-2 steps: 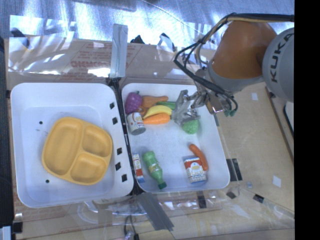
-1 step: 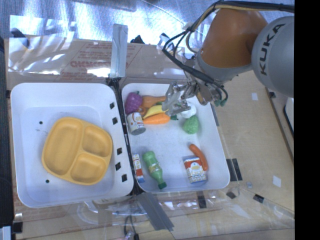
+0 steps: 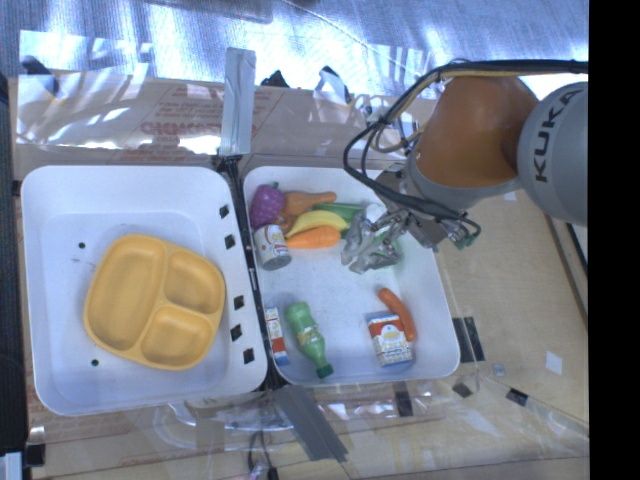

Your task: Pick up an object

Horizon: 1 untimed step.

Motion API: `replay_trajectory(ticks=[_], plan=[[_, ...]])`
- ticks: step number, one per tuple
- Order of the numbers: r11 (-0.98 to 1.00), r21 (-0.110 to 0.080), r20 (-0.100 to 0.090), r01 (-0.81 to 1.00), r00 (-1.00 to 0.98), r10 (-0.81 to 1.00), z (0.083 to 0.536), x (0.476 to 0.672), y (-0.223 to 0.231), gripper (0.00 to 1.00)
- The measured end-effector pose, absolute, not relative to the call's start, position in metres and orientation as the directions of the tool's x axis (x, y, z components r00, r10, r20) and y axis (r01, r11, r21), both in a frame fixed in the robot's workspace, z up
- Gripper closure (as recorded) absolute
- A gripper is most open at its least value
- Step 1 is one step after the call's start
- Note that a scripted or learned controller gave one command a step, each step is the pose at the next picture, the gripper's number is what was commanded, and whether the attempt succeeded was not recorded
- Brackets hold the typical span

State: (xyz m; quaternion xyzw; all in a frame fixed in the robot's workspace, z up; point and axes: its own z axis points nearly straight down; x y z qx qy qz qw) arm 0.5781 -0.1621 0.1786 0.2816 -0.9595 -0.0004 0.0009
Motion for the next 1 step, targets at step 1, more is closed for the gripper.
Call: replay_trajectory(ticks=[1], plan=[[0.822,-0.003,-0.005,-0.569,-0.822,-0.569,0.2218,0.5957,-0.0814,1.00]])
